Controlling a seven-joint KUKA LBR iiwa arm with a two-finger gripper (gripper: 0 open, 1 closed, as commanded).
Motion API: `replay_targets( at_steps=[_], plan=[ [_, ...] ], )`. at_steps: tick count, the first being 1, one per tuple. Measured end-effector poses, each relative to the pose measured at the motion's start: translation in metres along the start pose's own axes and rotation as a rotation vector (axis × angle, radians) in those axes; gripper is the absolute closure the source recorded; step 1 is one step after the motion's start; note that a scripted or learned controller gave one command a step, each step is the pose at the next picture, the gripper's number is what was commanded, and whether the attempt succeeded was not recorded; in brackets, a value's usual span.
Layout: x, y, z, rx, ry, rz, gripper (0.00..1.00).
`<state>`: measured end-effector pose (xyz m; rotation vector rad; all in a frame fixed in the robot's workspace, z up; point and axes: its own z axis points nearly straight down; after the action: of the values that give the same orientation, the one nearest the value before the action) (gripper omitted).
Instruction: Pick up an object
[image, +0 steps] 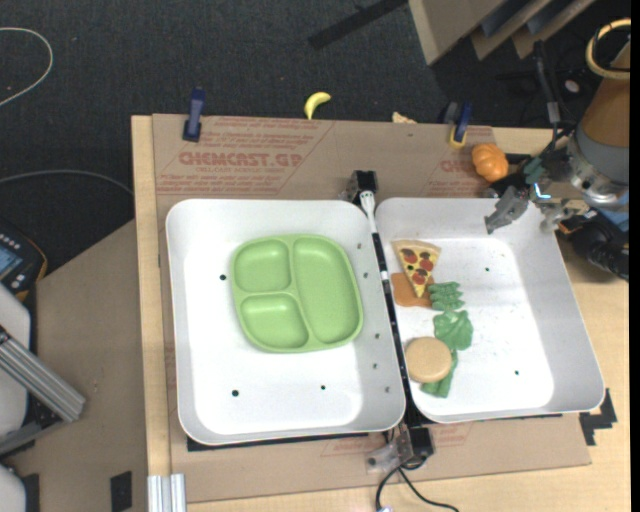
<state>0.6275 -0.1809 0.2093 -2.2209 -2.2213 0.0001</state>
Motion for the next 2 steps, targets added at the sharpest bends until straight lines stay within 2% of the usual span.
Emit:
replay_targets(
  at_steps=[1,2],
  plan=[
    [0.002,-0.072,-0.019,0.004,0.002,0.003,0.0],
    [0.061,-0.141,-0.086,-0.001,0.003,-0.004,0.0]
  ],
)
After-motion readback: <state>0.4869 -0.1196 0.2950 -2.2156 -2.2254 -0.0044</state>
